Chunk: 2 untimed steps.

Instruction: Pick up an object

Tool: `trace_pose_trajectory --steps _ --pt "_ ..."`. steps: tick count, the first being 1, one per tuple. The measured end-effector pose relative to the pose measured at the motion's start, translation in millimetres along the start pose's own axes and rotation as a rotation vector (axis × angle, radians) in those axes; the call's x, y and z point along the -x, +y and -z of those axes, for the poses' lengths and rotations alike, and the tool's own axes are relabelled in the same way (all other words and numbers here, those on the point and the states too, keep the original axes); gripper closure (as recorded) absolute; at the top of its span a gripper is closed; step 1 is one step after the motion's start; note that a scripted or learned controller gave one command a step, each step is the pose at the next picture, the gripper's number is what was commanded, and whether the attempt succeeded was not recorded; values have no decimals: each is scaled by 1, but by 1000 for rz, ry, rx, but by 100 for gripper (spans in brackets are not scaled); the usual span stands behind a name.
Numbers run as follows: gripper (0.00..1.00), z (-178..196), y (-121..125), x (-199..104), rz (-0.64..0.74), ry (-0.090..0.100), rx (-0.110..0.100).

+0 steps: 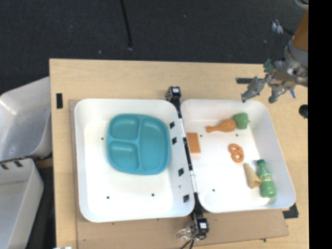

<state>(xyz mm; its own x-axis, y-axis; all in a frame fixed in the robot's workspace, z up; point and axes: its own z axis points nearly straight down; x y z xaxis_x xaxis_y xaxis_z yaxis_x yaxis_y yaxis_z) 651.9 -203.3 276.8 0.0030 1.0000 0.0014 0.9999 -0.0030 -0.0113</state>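
Gripper (263,88) above far right corner of right bin (275,134), fingers spread, nothing between them. In right bin: drumstick (222,126), green block (240,120), orange block (193,143), pretzel (236,152), cone (252,176), green bottle (266,180). Teal plate (138,143) in left bin (93,191).

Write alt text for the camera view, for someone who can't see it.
Seen from above, two white bins sit side by side on a bench: the left bin holds a teal tray, the right bin a few small toy foods, including a pretzel and a green bottle. The gripper hovers at the right bin's far edge, holding nothing.
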Motion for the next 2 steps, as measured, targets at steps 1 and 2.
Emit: trace_pose_trajectory --steps 1,2 --pt "0 9 2 -1 3 -2 14" --pt "0 -54 4 0 2 -3 8"
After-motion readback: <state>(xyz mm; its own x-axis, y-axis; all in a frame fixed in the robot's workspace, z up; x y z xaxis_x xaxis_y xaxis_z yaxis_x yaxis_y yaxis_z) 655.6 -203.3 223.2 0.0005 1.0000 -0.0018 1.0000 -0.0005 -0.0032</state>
